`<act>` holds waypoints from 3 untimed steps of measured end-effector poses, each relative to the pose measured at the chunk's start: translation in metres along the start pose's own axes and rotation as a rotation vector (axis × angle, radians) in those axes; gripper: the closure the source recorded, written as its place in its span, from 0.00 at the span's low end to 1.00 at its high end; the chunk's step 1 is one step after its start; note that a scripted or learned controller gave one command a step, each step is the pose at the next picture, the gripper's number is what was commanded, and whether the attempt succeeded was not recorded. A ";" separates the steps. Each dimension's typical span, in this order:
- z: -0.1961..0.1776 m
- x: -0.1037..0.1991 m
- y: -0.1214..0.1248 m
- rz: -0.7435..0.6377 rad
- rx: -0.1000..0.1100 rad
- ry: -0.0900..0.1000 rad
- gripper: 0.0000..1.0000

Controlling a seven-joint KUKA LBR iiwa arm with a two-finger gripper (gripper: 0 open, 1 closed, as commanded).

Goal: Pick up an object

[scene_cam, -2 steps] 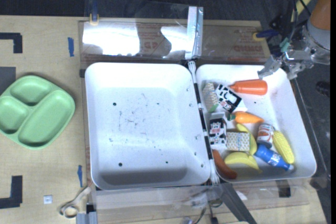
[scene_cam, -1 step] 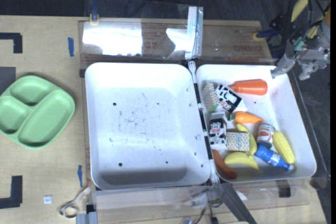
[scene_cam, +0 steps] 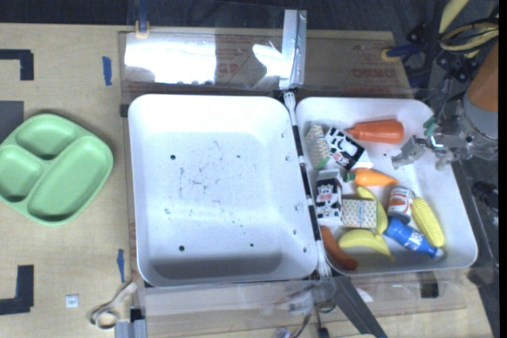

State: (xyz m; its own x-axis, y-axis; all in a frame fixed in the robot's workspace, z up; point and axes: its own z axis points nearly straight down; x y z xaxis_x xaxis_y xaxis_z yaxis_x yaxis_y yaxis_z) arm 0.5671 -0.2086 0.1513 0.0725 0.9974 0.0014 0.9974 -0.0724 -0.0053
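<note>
The hand (scene_cam: 428, 148) is hovering open and gripping nothing over the right bin's (scene_cam: 463, 249) far right edge, near the carrot (scene_cam: 375, 131).

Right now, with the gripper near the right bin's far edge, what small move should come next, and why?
Probably a short move inward and down toward the large orange carrot. The gripper sits just right of it, above the shallow white right bin, with nothing seen between its fingers, and the carrot lies apart from the crowded toys.
</note>
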 end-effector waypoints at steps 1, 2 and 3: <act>-0.075 -0.004 0.017 0.294 -0.001 -0.002 0.00; 0.019 0.036 -0.059 0.353 0.003 0.000 0.00; -0.019 0.041 -0.092 0.553 0.003 0.000 0.00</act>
State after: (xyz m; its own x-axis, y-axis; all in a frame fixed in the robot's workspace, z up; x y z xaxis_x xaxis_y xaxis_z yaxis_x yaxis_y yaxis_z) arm 0.4782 -0.1614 0.1708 0.5858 0.8105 -0.0025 0.8104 -0.5858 -0.0080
